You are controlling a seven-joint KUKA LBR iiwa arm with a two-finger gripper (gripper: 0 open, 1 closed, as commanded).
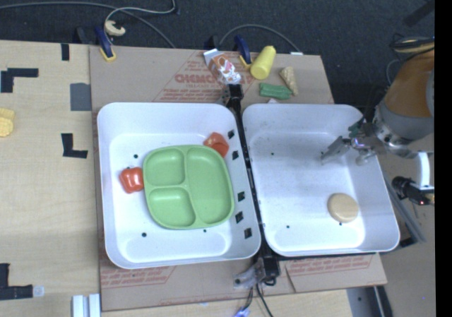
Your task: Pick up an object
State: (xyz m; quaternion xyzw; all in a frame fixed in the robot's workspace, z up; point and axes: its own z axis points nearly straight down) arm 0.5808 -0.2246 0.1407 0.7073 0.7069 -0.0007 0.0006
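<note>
In the right bin (282, 238), near its front right corner, lies a round tan object (343, 207). Further back, above the same bin's right side, the end effector (347, 148) hangs with fingers spread, grasping nothing. The left bin (120, 238) holds a green divided plate (189, 186) with a red item (131, 179) at its left.

Glossy white plastic bins (176, 114), matt green plastic tray (189, 187) — cardboard (141, 75) underneath, wood bench (35, 167)

The bench (42, 167) is viewed from one fixed camera above, angled downward, far enough that both white bins (113, 167) are framed whole; the arm (406, 100) is seen entering from the right.
</note>
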